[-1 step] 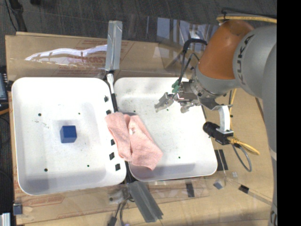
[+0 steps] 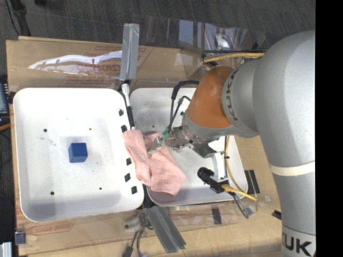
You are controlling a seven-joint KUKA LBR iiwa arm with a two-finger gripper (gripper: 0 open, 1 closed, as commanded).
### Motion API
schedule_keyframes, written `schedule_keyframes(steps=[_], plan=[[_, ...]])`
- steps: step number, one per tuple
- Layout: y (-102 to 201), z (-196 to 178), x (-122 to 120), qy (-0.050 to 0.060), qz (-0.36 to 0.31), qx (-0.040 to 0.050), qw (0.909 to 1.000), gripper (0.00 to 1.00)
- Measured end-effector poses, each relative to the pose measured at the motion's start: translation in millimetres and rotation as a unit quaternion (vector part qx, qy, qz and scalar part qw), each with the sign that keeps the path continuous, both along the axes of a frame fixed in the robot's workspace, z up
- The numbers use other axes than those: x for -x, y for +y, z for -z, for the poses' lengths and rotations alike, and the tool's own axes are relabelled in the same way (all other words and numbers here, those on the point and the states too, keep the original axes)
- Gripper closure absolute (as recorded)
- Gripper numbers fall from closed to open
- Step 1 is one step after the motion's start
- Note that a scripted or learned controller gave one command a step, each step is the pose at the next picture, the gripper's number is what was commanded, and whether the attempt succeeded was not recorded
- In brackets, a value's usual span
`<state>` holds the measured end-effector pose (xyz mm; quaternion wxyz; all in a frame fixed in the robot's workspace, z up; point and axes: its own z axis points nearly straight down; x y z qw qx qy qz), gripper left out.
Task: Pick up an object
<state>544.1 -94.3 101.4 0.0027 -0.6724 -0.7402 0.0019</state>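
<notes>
A pink cloth (image 2: 159, 171) lies crumpled in the right bin (image 2: 143, 103), against that bin's left wall and draped partly over the rim. My gripper (image 2: 160, 140) is down at the cloth's upper edge, seemingly touching it, and the arm's orange band (image 2: 210, 103) and grey wrist hang above it. The cloth's folds and the wrist hide how the gripper stands at its tip. In the left bin (image 2: 32, 106) a small blue cube (image 2: 78, 152) sits alone, left of centre, far from the gripper.
The arm's big grey body (image 2: 284, 106) covers the right bin's right half. A black connector with a yellow cable (image 2: 211, 180) hangs low near that bin's front right. Black clips (image 2: 127, 167) line the wall between the bins. Cardboard (image 2: 64, 58) lies under both.
</notes>
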Motion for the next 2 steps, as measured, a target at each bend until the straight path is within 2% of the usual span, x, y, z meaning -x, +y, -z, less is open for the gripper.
schedule_keyframes(steps=[1,2], plan=[[-14.1,9.7,-51.4,-0.002,-0.029,-0.0002,0.9996,0.00],[-23.6,9.7,-18.5,-0.002,-0.118,-0.0008,0.9930,0.00]])
